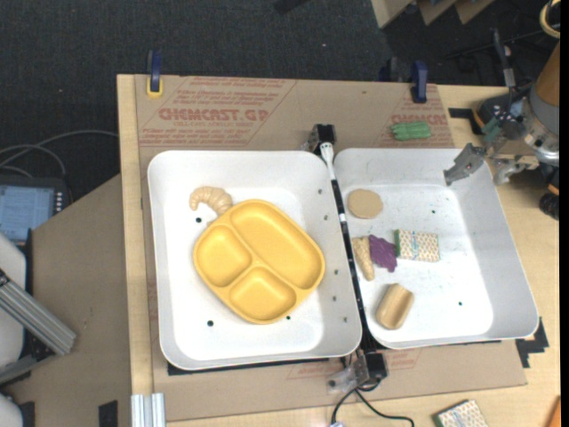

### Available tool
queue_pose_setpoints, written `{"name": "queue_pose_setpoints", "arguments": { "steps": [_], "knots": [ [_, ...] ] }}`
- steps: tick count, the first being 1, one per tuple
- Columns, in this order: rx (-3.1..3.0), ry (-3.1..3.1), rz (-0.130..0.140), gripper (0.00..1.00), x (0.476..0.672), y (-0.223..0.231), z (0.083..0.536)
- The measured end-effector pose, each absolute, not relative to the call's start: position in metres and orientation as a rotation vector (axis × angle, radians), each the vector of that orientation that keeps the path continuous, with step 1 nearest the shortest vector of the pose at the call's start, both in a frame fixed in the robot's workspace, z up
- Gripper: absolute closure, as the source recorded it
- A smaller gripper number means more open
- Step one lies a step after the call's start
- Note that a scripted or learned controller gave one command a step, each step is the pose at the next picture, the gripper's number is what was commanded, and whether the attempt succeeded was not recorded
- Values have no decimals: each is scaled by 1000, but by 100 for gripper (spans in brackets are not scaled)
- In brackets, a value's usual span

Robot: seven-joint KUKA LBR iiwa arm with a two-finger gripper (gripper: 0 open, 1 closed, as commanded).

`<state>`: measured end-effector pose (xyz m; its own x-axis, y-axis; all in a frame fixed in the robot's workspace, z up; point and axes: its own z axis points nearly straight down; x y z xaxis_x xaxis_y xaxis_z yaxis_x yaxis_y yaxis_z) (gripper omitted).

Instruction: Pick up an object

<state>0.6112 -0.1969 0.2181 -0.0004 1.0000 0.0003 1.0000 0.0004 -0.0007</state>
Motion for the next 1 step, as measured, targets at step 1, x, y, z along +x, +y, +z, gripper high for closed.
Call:
{"name": "queue_pose_setpoints", "arguments": {
  "steps": [1],
  "knots": [
    [-2224,-2217,-6,0,575,-191,83]
  ]
}}
